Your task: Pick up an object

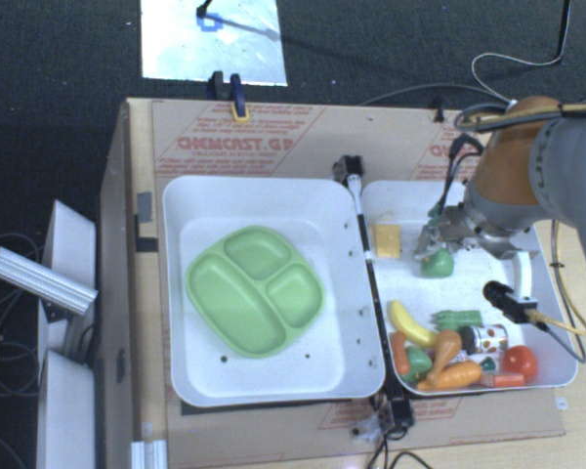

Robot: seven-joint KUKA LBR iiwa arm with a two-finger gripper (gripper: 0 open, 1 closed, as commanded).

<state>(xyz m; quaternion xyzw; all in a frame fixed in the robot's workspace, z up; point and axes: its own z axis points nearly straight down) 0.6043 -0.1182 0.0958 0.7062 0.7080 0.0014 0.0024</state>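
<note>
A wooden bench holds two shallow white bins side by side, seen from above at a slant. The left bin contains a light green divided plate with three compartments, lying flat near the middle.

The grey arm, with its orange band, reaches in from the right over the right bin. Its gripper points down at the middle of that bin, right over a small round green object. The gripper's tip touches or sits just above the top of this green object, and the fingers are too hidden and blurred to make out, so I cannot tell whether the claw is open, closed or gripping anything.

Just to the left of the gripper lies a flat yellow square block, close to the bin's left wall. At the near end of the right bin sits a heap of toy food: a yellow banana, an orange carrot, a red tomato, a green vegetable piece and a small can, all crowded together and touching.
</note>
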